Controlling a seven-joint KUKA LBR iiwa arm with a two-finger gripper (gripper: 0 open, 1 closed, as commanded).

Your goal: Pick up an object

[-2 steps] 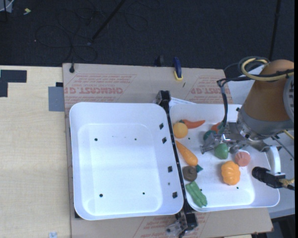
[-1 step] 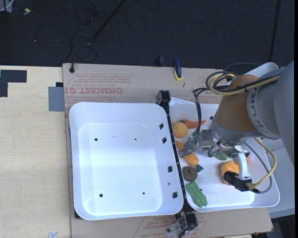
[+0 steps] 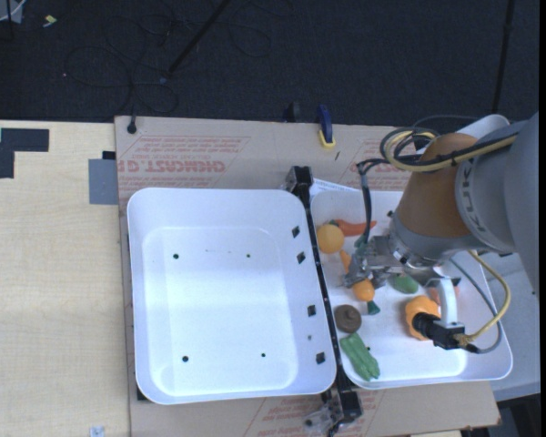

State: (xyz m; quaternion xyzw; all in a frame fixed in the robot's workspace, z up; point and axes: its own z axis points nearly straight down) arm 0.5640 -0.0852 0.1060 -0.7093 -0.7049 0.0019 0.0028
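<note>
Surface: wooden surface (image 3: 45,289) carried two white bins.
Left bin (image 3: 218,299): we saw it bare.
Right bin (image 3: 491,362): held small toys.
Gripper (image 3: 369,267): low over an orange ball (image 3: 364,290); fingers' state we couldn't tell.
Ball: probably light, smooth; grip across its middle.
Neighbours: yellow ball (image 3: 329,238), brown disc (image 3: 348,318), green piece (image 3: 359,357) crowded it.

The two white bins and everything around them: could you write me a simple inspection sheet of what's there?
Surface: pale wooden bench with a cardboard sheet under two shallow white plastic bins, left bin and right bin.
Job's things: in the right bin, a round yellow-orange ball, a brown disc, a green knobbly piece, an orange ring-shaped item.
Clutter: a blue and yellow clamp at the cardboard's far edge.
Tool: low over the right bin; grip unclear.
Cables: yellow and black loops on the arm.
Surroundings: dark floor with wires.
</note>
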